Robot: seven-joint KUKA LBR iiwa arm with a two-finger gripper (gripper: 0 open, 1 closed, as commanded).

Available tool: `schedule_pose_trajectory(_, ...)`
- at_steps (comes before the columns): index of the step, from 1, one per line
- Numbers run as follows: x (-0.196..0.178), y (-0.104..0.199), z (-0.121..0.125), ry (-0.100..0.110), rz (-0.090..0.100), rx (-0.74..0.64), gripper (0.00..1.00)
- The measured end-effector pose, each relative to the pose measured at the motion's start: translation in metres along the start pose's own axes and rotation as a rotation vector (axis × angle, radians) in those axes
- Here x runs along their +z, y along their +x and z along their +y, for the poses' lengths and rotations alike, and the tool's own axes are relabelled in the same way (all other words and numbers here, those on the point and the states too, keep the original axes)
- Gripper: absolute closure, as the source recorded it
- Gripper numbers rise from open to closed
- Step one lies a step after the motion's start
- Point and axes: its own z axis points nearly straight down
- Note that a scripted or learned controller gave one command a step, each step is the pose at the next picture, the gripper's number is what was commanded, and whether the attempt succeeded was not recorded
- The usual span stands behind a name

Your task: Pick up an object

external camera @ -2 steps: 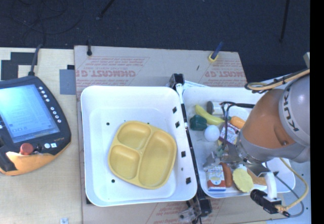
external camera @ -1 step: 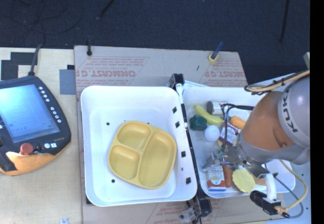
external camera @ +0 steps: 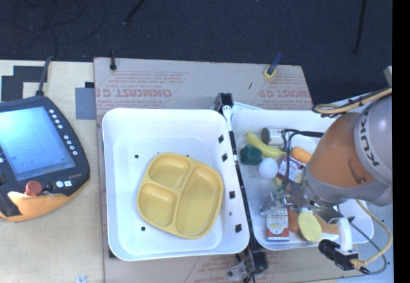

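1. While the grey arm with its orange band reaches into the right-hand shallow white bin, the tool sits low among the clutter there; whether it is released or clenched cannot be told, as the wrist covers it.
2. Candidate objects lie in that bin: a yellow plastic banana, a dark green rounded item, a white ball, a small orange-and-white carton and a pale yellow round piece. The carton lies just beside the tool, toward the near wall.
3. No object is seen lifted clear of the bin floor, so the pick-up is judged not yet done. The arm appears to be at the descent or grasp stage; closing on an item and raising it remain.
4. The left-hand shallow white bin holds a yellow three-compartment plastic plate, well apart from the tool.
5. A handheld control pendant with a lit screen rests on the counter at far left.
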Motion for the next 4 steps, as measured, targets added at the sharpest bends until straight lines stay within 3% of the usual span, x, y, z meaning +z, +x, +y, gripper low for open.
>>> schedule_pose_trajectory(1,0.000,0.000,0.000,0.000,0.000,0.002,0.00)
schedule_pose_trajectory(2,-0.010,-0.001,0.001,-0.001,0.000,0.002,1.00)
schedule_pose_trajectory(3,-0.090,0.048,0.064,-0.004,-0.004,-0.005,1.00)
schedule_pose_trajectory(4,-0.090,0.048,0.064,-0.003,-0.004,-0.006,0.00)
